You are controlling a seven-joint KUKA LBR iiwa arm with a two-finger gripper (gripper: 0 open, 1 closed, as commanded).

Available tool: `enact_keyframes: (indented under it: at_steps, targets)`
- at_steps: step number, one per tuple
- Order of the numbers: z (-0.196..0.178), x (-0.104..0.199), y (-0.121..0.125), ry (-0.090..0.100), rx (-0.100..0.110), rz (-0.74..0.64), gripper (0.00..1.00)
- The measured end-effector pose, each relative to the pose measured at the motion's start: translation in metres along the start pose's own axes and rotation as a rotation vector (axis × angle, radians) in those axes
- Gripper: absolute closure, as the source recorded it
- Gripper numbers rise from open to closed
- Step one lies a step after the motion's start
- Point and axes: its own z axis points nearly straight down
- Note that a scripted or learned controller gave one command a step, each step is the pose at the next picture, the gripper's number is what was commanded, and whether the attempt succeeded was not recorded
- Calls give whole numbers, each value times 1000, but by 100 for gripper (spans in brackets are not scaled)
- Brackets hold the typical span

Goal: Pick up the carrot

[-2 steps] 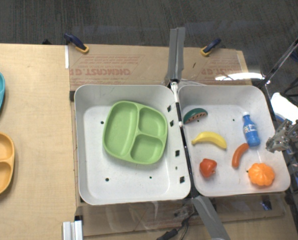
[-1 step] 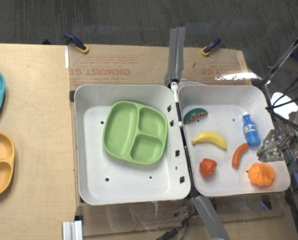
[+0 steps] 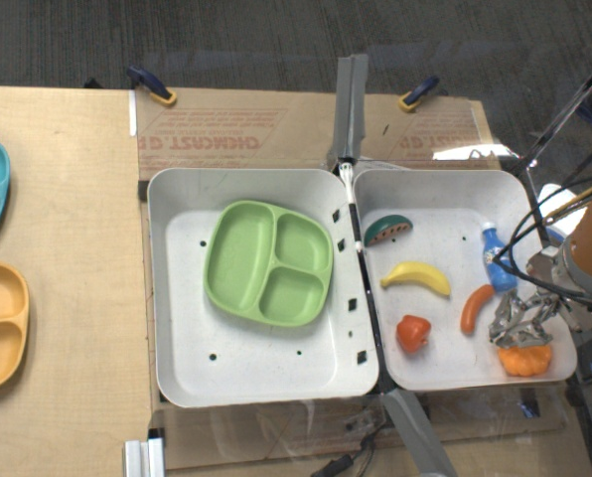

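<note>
The carrot is seen lying on the floor of the right bin, lower right of frame, not yet lifted; the tool is just right of it, its state not discernible; pickup judged outstanding. Counted: two bins, one green plate, one banana.

The cardboard sheet behind the bins bears upside-down red print reading roughly "CHEMCIZT".

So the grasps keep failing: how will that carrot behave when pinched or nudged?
The carrot looks smooth and glossy, likely stiff plastic, so it may slip. Its rounded, tapered shape suggests it could roll or pivot if pushed. It lies close beside the blue bottle, so a nudge might knock that too.
</note>
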Motion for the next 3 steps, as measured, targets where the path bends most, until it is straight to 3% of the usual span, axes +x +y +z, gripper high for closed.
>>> enact_keyframes:
  at_steps: [1,2,3]
  targets:
    - [-97,-40,7,-2,1,-771,100]
    - [-101,-22,44,-2,-4,-1390,100]
    - [-119,-31,62,-5,-5,-2019,100]
